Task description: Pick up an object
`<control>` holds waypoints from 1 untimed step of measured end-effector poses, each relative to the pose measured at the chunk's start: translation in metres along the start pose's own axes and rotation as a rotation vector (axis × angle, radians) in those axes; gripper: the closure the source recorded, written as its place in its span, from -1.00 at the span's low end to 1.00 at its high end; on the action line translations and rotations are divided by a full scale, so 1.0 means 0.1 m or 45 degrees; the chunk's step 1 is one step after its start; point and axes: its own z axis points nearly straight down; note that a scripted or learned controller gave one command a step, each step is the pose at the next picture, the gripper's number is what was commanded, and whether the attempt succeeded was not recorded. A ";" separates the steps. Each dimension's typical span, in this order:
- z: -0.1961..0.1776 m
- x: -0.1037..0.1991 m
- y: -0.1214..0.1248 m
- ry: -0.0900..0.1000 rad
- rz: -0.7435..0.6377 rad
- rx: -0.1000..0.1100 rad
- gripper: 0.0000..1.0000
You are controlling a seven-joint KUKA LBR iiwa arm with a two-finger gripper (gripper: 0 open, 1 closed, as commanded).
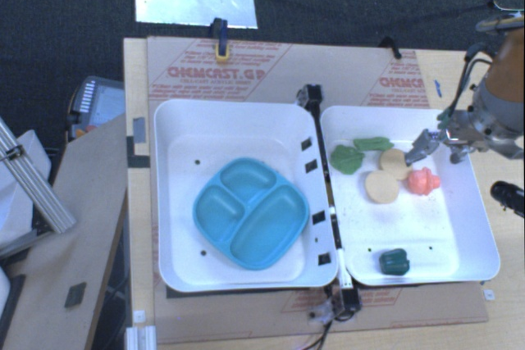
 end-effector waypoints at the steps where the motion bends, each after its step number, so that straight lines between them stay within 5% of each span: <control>1: -0.07 0.01 0.02 -0.002 -0.004 -0.016 -1.00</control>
